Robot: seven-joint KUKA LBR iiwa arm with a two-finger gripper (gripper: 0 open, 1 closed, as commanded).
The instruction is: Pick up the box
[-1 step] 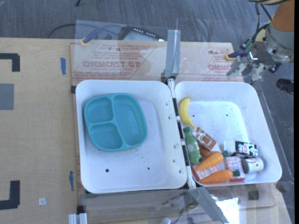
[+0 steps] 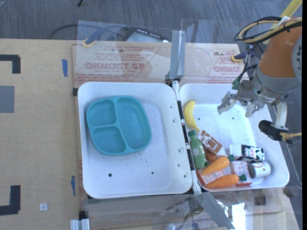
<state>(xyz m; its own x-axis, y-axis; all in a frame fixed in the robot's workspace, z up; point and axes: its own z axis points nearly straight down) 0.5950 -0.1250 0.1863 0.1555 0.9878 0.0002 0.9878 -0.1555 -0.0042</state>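
The gripper [image 2: 239,104] was seen hanging with its fingers spread wide and nothing between them, above the far part of the right bin [image 2: 283,174]. The box [image 2: 211,143] was judged to lie nearer the camera and leftward of it, beside the green bottle [image 2: 196,150], its long axis slanted

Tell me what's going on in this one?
A KUKA arm reaches in from the right, and its gripper hangs over the back of the right bin with its fingers spread and nothing between them. The small brown box lies below it among a banana, a green bottle and carrots, not yet picked up. The left bin holds a teal divided plate.
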